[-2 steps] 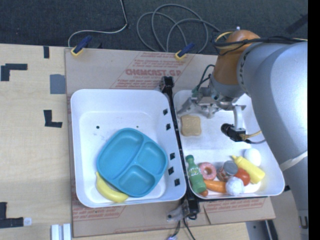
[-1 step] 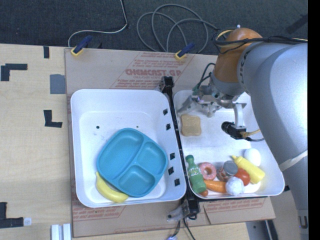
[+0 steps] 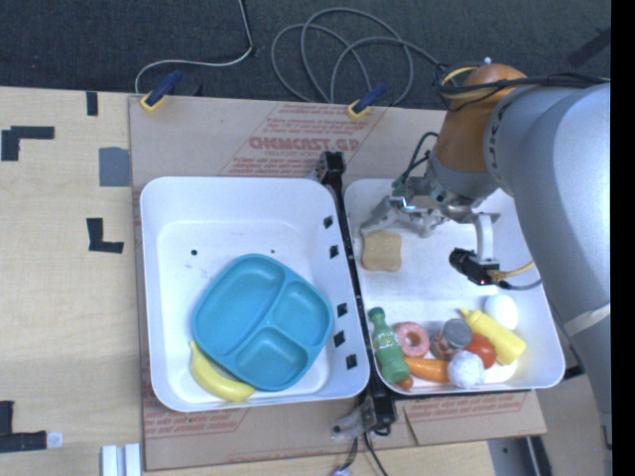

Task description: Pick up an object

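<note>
End effector (image 3: pixel 397 213) hovers just above the bread slice (image 3: pixel 382 252) near the right bin's (image 3: pixel 536 310) back-left corner; its grip state I cannot tell. It should drop straight down, centred over the slice, well apart from the toy food at the front edge.

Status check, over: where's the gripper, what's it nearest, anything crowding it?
Gripper low in right bin, far end. Bread slice just below it, not gripped. Nothing crowding; other toys piled at near end.

The left bin (image 3: pixel 169 216) has bare floor along its far edge and left side; a blue tray (image 3: pixel 262 319) over a banana (image 3: pixel 220 382) fills its near half. In the right bin (image 3: pixel 541 315), toys (image 3: pixel 446 350) crowd the near edge and bread (image 3: pixel 382 252) lies by the left wall; the middle floor is open. The arm (image 3: pixel 536 157) covers the far right corner.
</note>
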Robot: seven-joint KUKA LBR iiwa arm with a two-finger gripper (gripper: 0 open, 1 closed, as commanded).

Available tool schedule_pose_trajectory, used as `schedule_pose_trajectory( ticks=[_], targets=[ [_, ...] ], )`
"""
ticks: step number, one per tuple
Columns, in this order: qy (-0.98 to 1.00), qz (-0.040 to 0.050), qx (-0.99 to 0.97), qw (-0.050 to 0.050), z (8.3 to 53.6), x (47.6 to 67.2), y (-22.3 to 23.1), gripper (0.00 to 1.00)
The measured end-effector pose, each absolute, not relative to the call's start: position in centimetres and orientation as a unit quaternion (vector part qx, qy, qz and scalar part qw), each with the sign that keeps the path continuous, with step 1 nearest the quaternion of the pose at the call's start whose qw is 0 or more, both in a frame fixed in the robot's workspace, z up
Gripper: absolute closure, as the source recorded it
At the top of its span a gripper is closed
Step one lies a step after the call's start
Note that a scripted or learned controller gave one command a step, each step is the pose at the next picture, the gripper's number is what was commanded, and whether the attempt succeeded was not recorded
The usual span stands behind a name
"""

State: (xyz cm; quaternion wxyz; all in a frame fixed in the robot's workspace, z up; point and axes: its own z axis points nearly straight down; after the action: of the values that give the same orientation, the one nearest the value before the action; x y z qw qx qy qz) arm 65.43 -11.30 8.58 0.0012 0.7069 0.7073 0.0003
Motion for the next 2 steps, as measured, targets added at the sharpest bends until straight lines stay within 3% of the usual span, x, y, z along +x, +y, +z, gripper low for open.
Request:
schedule_pose_trajectory(
  ticks=[1, 2],
  targets=[
    [0.707, -0.0002, 0.707, 0.002, 8.6, 64.4, -10.2, 0.0],
    [0.707, 0.0002, 0.707, 0.001, 8.5, 65.9, -10.1, 0.0]
  ],
)
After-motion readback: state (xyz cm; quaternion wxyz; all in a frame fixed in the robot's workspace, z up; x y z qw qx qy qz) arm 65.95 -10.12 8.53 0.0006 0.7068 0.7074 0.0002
